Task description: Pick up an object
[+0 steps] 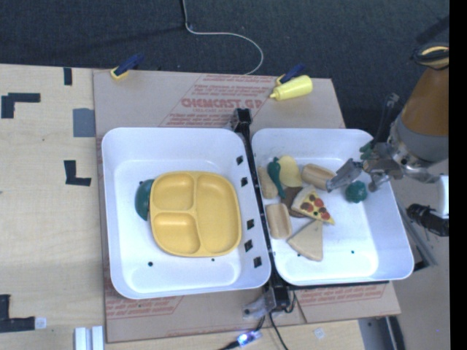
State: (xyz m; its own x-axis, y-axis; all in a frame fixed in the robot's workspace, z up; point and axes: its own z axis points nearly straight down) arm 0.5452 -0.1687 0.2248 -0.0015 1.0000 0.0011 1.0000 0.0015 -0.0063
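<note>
While the arm (427,115) reaches in from three o'clock, its gripper (355,175) hangs over the right bin (379,254), toward that bin's two o'clock corner. Its two fingers are spread apart, one grey finger (341,176) pointing toward nine o'clock, and nothing sits between them. A small dark green ball (356,192) lies on the bin floor just at the gripper's six o'clock, very near the fingertips; whether they touch it cannot be told.

Toy food is heaped in the nine o'clock half of this bin. A tan roll (317,174) lies just at nine o'clock of the gripper. Beside it, farther toward nine o'clock, sit a pale yellow piece (290,170) and a dark green piece (274,172). At six o'clock of the roll rests a pizza slice (314,205), with a tan wedge (309,240) below it and a bread slice (279,219) at the wedge's ten o'clock.

Within the left bin (124,268) lies a yellow divided plate (195,214), and a dark green thing (142,199) peeks out from its nine o'clock edge.

Both bins rest on a cardboard sheet (168,100). At twelve o'clock of the right bin, on the cardboard, a yellow clamp (293,87) sits.
</note>
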